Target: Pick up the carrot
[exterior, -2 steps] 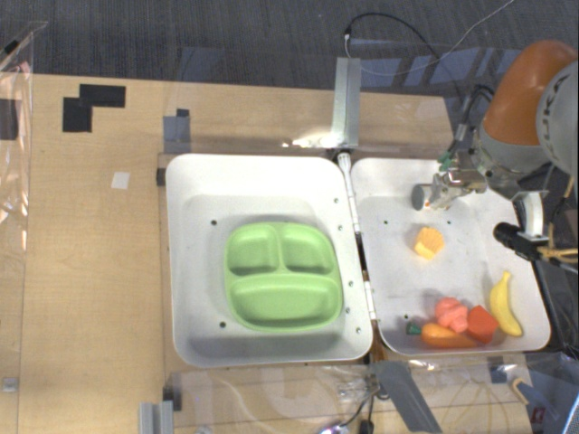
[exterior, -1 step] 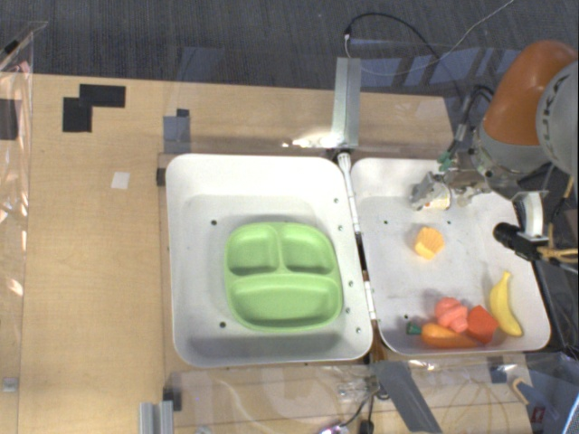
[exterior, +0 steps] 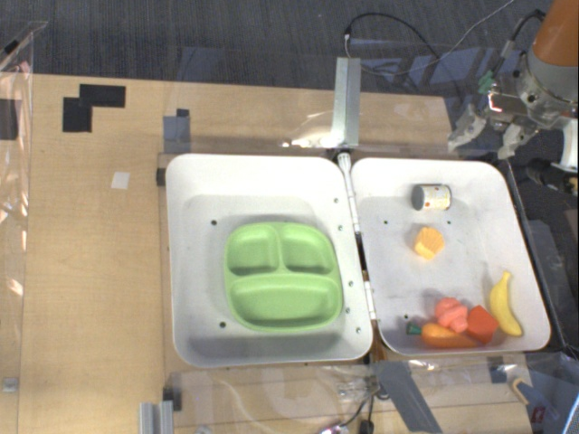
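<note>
The carrot (exterior: 445,335) lies at the right bin's (exterior: 516,211) near edge. The hand (exterior: 488,134) hovers beyond the far corner, fingers spread, gripping nothing.

The arm (exterior: 554,34) is cut off by the top and right edges — the orange band and the wrist below it are all that remain in frame. The claw (exterior: 488,134) is small and blurred against cables; finger state cannot be read. The carrot (exterior: 450,336) lies in the right bin (exterior: 470,174), its upper side partly covered by a pink item (exterior: 451,314) and a red item (exterior: 481,323) of indistinct shape — the green tip is barely discernible.
</note>
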{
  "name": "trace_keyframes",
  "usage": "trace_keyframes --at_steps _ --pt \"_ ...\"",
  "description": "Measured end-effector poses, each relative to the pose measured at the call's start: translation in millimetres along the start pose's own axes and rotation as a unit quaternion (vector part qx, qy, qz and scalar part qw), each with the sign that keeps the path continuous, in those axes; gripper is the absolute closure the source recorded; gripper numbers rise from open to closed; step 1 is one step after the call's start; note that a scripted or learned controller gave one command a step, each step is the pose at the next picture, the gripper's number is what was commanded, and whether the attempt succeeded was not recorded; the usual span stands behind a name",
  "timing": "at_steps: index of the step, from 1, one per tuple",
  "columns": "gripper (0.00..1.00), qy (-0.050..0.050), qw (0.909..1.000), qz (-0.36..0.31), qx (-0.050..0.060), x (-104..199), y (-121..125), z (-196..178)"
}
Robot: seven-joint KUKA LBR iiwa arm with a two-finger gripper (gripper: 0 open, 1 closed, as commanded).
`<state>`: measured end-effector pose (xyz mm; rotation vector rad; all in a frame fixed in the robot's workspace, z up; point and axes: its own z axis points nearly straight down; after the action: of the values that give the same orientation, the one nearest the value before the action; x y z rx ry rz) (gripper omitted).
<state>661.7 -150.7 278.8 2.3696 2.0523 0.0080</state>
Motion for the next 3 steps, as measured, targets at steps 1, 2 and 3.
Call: trace_keyframes --at_steps 1,2,3 --pt "0.00 0.001 0.9999 -0.016 0.003 2.3 -40.7 110.4" --pt "0.00 0.001 1.0000 -0.008 -0.002 16.8 -73.7 188.9" --pt "1.00 0.002 0.9999 -0.009 -0.005 18.9 -71.4 176.8"
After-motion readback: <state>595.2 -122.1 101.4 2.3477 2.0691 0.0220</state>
